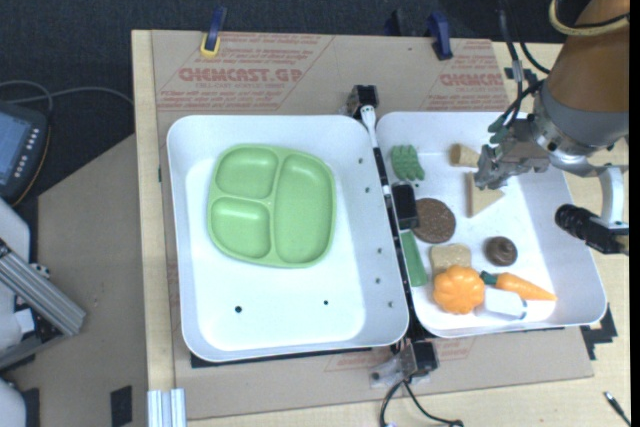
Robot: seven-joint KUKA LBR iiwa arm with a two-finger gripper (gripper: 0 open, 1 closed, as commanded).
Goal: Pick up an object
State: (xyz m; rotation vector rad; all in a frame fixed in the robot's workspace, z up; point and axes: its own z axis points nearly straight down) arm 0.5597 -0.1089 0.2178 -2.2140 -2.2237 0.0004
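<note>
Glossy orange plastic catches the eye nearest the camera: a small ribbed pumpkin (458,288) and, just beside it, a tapered toy carrot (520,286) lying over a white scrap, both at the front of the right bin (590,290). These look like smooth moulded play food, light and likely slippery on the curves. Behind them sit a pale slice of toy bread (450,256), a dark doughnut-like ring (500,250) and a flat brown disc (434,220), with a long green stick (413,258) along the divider. The pieces seem scattered loosely so a grasp can be tried from above on any of them. In the left bin (190,255) rests a matte light-green divided plate (272,205), its three wells bare. Further back, a tan wedge (483,196) stands directly under the gripper (492,173), which hangs low over it; whether the claw is apart or together cannot be told from here. The wedge looks the likeliest target. Beyond lie a small tan cube (461,155) and a knobbly green piece (405,162)
</note>
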